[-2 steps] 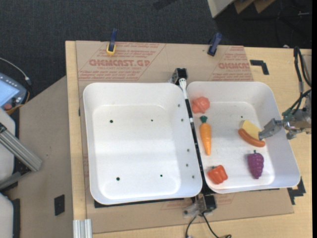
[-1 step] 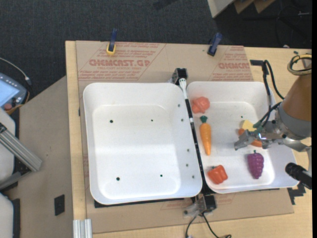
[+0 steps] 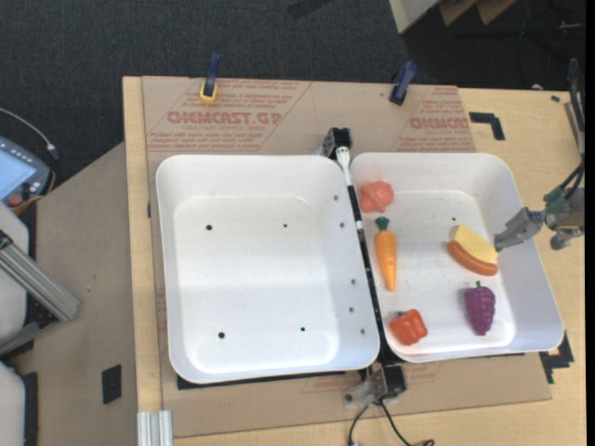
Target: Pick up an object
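The right white bin (image 3: 521, 193) holds several toy foods. A pink-red piece (image 3: 376, 195) lies at its far left, with an orange carrot (image 3: 386, 259) just below it along the divider. A yellow and orange bun-like piece (image 3: 473, 250) rests near the right wall. A purple bunch of grapes (image 3: 480, 308) lies toward the near right, and a red pepper (image 3: 407, 326) sits at the near left corner. My gripper (image 3: 532, 227) reaches in over the bin's right rim, just right of the bun-like piece and slightly above it in the view. Nothing shows in its grasp.
The left white bin (image 3: 186, 277) stands beside the right one, joined by a black divider strip (image 3: 357, 230). Both rest on a cardboard sheet (image 3: 279, 110) held by clamps (image 3: 210, 80) at the far edge. Cables (image 3: 381, 393) trail off the near edge.
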Motion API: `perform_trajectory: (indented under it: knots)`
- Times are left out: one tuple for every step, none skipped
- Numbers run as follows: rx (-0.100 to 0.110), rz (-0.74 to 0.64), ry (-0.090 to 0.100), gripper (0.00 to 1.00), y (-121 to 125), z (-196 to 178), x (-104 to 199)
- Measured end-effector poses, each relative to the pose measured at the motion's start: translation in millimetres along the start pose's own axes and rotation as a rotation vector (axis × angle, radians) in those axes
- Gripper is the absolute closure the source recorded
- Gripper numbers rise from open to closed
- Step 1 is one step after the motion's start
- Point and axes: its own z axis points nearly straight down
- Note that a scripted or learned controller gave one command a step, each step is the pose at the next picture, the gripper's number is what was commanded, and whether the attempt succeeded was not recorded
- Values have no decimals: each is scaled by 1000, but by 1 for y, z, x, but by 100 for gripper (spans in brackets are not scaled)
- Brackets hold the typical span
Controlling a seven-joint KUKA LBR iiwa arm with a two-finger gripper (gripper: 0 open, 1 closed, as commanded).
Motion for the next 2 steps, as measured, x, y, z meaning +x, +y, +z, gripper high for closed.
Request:
perform_trajectory:
  knots:
    - [19, -8, 10, 0, 13, 126, 85]
    - [-2, 2, 0, 0, 0, 5, 41]
